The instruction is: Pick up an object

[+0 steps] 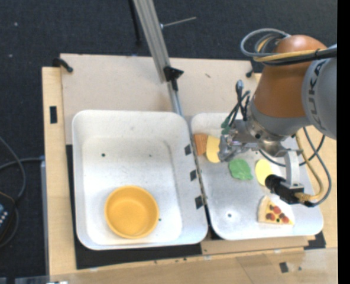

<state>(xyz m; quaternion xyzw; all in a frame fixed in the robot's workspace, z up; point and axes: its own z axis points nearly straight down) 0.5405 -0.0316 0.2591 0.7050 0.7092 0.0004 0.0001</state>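
My gripper [226, 149] hangs low over the upper left part of the right bin [246, 220], under the orange wrist band. Just to its left lie a yellow piece [213, 148] and an orange piece [200, 142], close to the fingers. A green leaf-shaped piece [240, 169] lies just below and right of the gripper. Further right sits a yellow round piece [263, 170], partly behind a black part of the arm. A pizza slice [274, 212] rests near the bin's lower right corner.
The left bin [104, 135] holds a yellow-orange bowl [131, 211] at its lower middle. A grey metal pole [157, 43] slants down from the top to the gap between the bins. Cables loop around the arm on the right.
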